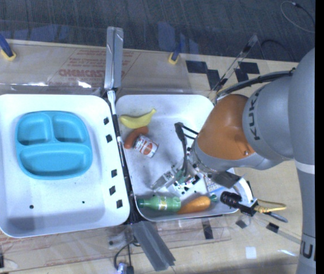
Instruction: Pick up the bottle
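Note:
A green bottle [159, 203] lies on its side along the front wall of the right bin [167, 104], its cap end pointing left. My gripper [176, 181] hangs just above and slightly behind the bottle, low in the bin, with nothing visibly in its grasp. The orange wrist band and grey arm cover the right part of the bin.
An orange carrot [197, 204] lies right of the bottle, touching it. A banana [138, 119] and a red-and-white can [146, 146] sit further back in the right bin. The left bin [13, 210] bears a blue divided plate [53, 142].

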